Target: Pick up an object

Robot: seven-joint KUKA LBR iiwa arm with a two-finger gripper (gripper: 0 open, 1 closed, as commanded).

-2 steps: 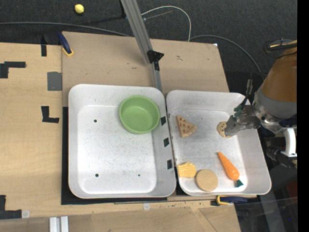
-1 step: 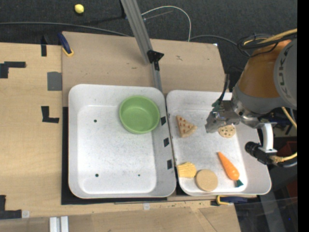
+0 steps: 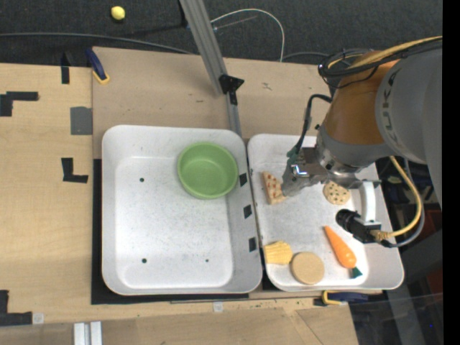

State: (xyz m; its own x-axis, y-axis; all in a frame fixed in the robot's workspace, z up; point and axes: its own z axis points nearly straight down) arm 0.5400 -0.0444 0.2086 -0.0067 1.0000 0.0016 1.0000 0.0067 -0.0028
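Note:
My gripper hangs low over the right bin, right beside a brown cracker lying near the bin's left wall. Its tips touch or nearly touch the cracker's right edge. A round speckled cookie lies just right of the gripper, partly under the wrist. Toward the bin's front lie an orange carrot, a tan round disc and a yellow wedge. Nothing is visibly held.
The left bin holds a green bowl near its back right corner. A grey pole slants in from the top toward the divide between the bins. A yellow ball lies on the dark floor behind the bench.

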